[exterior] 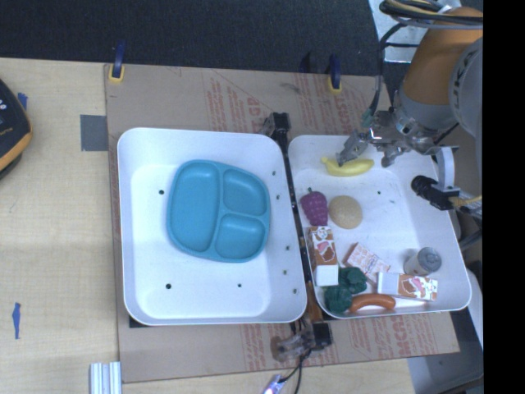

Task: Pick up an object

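Observation:
My gripper (369, 152) hangs over the far end of the right bin (447, 228) with its two fingers spread open and nothing between them. A yellow banana (346, 168) lies just below and slightly left of the fingertips. Nearer the camera in the same bin lie a purple bunch of grapes (313, 206), a tan round bun (345, 212), small printed cartons (324, 249), a green broccoli piece (346, 286), an orange sausage (372, 304) and a grey can (423, 261).
The left bin (139, 245) holds a blue divided plate (219, 211). The grey and orange arm (435, 72) comes in from the upper right. Cardboard (205, 97) lies under both bins. A black and yellow device (10, 130) sits at the far left.

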`<state>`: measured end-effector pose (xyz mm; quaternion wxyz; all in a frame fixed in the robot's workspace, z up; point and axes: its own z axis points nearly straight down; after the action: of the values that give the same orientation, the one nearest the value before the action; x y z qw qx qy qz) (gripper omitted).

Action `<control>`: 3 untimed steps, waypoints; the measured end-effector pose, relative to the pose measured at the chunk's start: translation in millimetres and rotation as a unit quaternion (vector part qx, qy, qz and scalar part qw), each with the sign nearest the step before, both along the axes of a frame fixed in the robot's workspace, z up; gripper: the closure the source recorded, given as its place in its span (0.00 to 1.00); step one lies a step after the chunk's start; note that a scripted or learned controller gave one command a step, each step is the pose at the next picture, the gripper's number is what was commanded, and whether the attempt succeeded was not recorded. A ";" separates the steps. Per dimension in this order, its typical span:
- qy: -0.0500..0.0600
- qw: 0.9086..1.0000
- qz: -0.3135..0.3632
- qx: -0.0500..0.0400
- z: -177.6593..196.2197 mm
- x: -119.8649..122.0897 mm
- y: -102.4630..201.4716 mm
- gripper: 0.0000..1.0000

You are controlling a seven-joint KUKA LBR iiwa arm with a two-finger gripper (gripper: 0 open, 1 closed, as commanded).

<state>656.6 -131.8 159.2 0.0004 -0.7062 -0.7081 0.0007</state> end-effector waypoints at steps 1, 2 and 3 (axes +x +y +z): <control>0.000 1.000 0.001 0.000 84.8 0.2 64.8 0.00; 0.002 1.000 0.000 0.000 61.5 -0.7 16.7 0.00; 0.000 1.000 0.000 0.000 79.1 -14.2 -17.8 0.00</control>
<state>642.4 -149.6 238.2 0.0004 -0.7061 -0.7081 0.0008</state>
